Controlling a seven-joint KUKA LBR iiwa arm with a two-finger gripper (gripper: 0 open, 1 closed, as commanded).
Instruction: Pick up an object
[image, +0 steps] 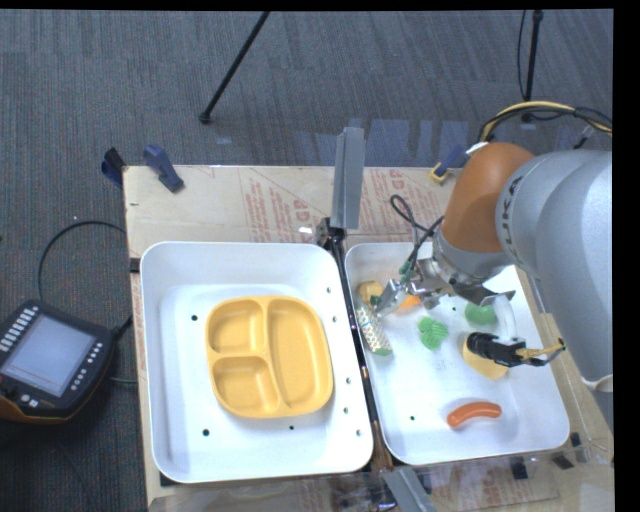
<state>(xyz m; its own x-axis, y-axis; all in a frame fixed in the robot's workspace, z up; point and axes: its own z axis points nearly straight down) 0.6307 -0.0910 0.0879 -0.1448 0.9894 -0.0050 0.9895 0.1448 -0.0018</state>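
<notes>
My gripper (396, 297) hangs low over the far left part of the right bin (530, 425), reaching in from the right. A small yellow piece (370, 291) lies just to its left, against the bin's left wall. A small orange bit (411, 304) shows right beside the gripper. Just below it lies a pale, dotted corn-like piece (374, 332). Two green toys (433, 332) (480, 312) rest to the right of the gripper. An orange sausage (473, 413) lies near the bin's front.
The left bin (170, 300) holds a yellow divided plate (268, 356). A grey upright post (348, 185) stands behind the seam between the bins. The arm's grey and orange wrist (490, 200) covers the right bin's far right corner.
</notes>
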